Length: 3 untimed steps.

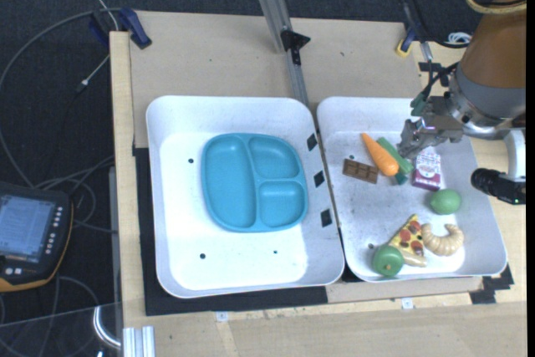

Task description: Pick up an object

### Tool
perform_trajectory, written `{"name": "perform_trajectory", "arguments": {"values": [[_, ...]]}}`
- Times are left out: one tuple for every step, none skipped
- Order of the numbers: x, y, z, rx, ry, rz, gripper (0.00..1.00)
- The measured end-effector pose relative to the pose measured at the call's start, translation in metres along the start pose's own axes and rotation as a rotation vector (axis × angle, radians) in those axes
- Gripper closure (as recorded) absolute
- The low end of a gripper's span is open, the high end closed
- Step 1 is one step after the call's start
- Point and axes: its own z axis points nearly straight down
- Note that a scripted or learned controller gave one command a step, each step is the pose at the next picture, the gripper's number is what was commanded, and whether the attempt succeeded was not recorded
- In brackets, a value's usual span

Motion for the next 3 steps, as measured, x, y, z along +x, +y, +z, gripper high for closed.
{"name": "perform_trajectory", "arguments": {"values": [[0.053,0.009,-0.008,-0.004,0.000,-0.002,1.00],[0.104,0.005,0.002,0.002,0.000,-0.001,1.00],[0.153,0.010,0.014,0.003,0.000,-0.001,1.00]]}}
